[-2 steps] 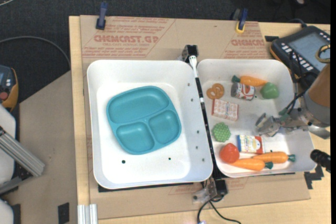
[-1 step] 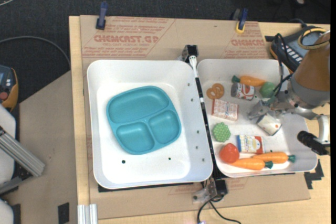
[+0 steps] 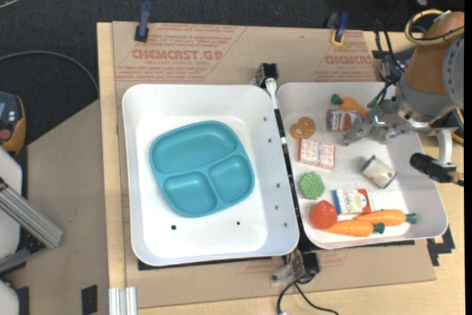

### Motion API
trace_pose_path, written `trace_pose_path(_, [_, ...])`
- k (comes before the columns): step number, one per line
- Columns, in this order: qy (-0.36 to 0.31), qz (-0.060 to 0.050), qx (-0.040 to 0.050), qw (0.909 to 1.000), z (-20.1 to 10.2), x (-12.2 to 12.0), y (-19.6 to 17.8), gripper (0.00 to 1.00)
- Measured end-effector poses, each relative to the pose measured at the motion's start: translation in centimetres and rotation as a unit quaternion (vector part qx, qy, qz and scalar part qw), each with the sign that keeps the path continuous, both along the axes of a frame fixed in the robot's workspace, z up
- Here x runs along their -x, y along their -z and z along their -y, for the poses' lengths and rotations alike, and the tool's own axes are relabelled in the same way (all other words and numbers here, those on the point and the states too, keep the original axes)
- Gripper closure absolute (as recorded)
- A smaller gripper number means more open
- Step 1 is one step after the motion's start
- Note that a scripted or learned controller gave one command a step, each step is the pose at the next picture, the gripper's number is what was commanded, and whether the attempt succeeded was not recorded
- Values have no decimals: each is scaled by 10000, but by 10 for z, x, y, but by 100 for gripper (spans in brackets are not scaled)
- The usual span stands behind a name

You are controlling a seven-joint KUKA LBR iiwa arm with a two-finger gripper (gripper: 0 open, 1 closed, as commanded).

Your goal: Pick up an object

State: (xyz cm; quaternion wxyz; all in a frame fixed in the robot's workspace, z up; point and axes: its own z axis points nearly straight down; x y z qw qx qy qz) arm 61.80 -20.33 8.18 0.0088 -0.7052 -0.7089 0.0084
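My gripper (image 3: 366, 127) hangs low over the back of the right bin (image 3: 435, 221), reaching in from the right. Just left of it lies a small tin can (image 3: 339, 119), close to the gripper or touching it. A small carrot piece (image 3: 344, 101) lies behind the can. A grey and white block (image 3: 377, 171) sits in front of the gripper. Further left are a brown pretzel (image 3: 301, 128) and a pink wafer pack (image 3: 316, 153).
At the front of the right bin lie a green ball (image 3: 311, 184), a red tomato (image 3: 322, 214), a small carton (image 3: 350, 201) and two orange carrots (image 3: 369, 221). The left bin (image 3: 140, 158) holds a teal divided plate (image 3: 201, 167).
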Motion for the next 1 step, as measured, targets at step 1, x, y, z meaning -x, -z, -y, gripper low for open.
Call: trace_pose_path(1, [-25, -22, -104, 9999, 13, -47, -2, 0])
